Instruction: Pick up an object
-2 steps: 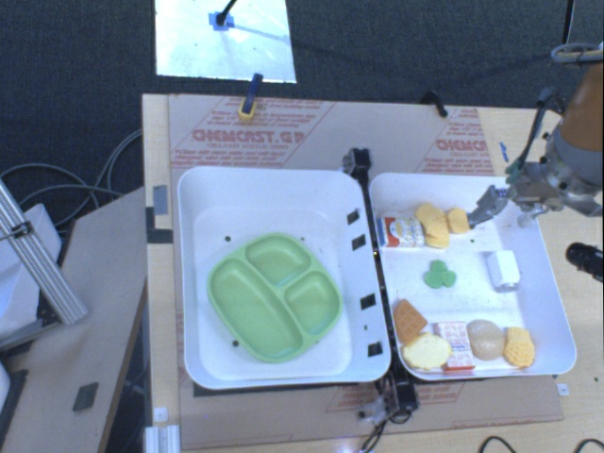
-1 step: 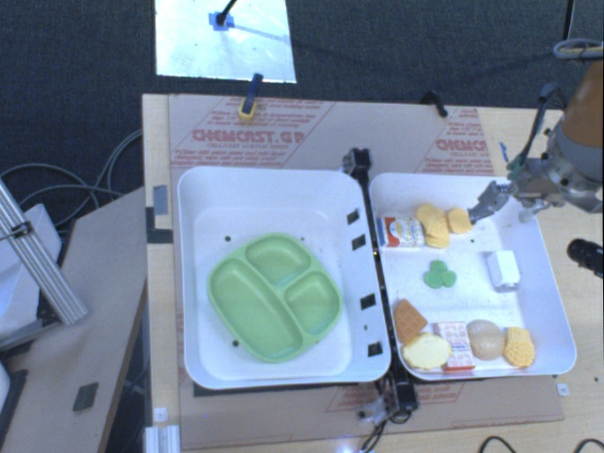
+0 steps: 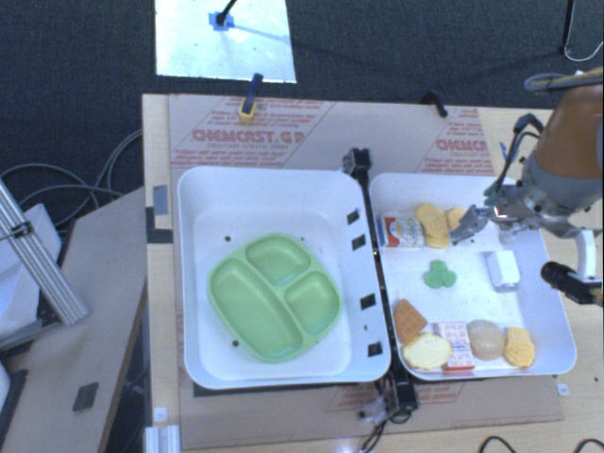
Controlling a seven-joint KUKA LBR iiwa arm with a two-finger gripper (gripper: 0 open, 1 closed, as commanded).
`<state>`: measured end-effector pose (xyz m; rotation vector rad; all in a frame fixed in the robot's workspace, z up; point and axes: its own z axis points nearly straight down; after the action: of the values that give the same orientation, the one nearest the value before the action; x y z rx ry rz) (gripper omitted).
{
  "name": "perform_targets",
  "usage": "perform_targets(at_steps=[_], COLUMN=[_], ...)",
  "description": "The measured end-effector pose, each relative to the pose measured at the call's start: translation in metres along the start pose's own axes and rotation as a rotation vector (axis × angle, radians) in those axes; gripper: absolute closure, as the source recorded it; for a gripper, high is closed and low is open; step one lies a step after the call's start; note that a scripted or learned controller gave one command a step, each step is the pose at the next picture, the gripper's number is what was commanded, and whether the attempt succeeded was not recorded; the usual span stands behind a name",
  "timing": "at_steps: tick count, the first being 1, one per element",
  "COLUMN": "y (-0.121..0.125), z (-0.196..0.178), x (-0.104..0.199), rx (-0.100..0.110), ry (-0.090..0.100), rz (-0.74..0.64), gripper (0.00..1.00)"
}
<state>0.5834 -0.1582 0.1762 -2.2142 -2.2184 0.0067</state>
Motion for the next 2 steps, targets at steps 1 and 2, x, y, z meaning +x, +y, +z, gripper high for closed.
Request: perform_targets(at_steps=[1, 2], y=[-0.008, -0.006], z=[0.061, 0.094], x=[-0.005, -0.005], rx=[0.000, -0.008], ry=[0.000, -0.001], rz=[0.001, 0.001], gripper=[0.00, 0.00])
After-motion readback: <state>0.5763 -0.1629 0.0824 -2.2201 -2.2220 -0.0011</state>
